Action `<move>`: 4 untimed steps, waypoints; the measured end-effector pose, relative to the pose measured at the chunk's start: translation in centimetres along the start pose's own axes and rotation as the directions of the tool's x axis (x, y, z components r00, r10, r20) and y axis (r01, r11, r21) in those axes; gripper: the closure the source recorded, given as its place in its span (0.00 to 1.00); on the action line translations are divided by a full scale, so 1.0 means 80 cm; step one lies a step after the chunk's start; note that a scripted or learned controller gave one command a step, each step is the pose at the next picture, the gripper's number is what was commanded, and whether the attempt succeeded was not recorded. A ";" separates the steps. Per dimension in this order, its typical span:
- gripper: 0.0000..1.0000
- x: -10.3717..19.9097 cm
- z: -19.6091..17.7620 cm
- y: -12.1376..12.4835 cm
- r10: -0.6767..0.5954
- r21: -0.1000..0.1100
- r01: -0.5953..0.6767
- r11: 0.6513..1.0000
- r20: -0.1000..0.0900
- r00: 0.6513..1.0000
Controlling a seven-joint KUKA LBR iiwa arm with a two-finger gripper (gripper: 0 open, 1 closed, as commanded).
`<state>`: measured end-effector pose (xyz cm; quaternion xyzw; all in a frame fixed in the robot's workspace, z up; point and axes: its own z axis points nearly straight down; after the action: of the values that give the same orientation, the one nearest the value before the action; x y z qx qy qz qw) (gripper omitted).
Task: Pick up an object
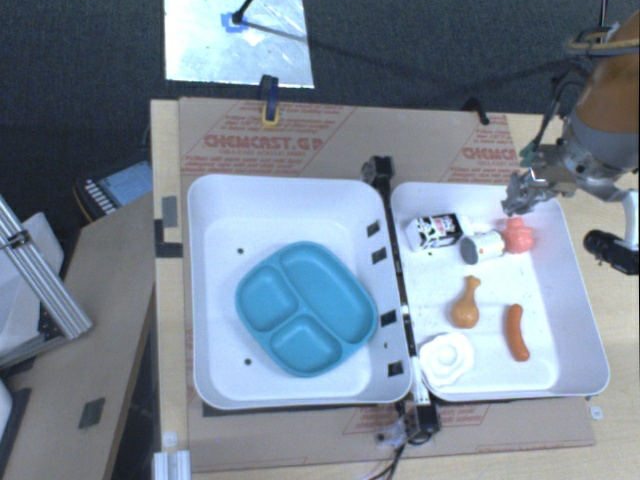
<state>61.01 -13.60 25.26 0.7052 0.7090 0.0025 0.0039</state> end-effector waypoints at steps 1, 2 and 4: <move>1.00 0.000 0.001 0.001 0.000 0.006 0.000 1.000 -0.001 1.000; 1.00 0.053 0.002 -0.018 -0.003 0.008 0.003 1.000 -0.003 1.000; 1.00 0.188 0.034 -0.048 -0.004 0.009 0.004 1.000 -0.005 1.000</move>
<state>57.13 1.42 22.51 0.7037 0.7105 0.0010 -0.0009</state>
